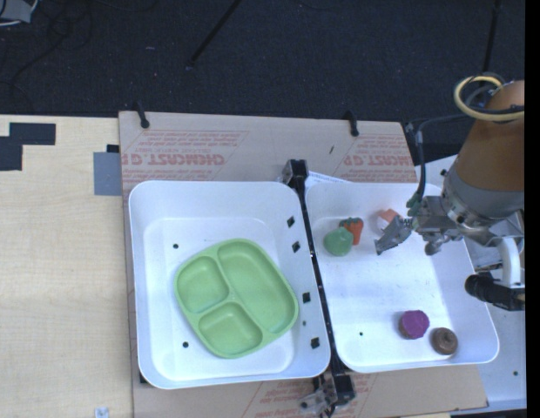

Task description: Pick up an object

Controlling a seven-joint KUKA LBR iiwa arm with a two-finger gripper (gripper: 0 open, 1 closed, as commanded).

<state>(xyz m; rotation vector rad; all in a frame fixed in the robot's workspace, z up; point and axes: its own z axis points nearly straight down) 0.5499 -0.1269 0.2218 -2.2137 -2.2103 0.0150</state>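
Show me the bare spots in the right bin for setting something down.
Free: the floor of the right bin between the green ball and purple ball. Crowded: the far end, around the claw, and the near right corner by the brown ring.

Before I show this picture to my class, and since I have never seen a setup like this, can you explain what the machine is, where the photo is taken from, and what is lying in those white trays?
One camera, fixed above a bench, looks down at a slant. From the right reaches a robot arm, grey with an orange band; at its end is a pincer for grasping things. The bench bears two shallow white bins side by side. The left bin holds a green plate with three compartments. The right bin holds small toy-like items: a green ball-shaped piece touching a red piece, a pale orange piece beside the pincer, a purple piece and a brown ring. The pincer hangs over the right bin; I see nothing between its fingers, so nothing appears held.
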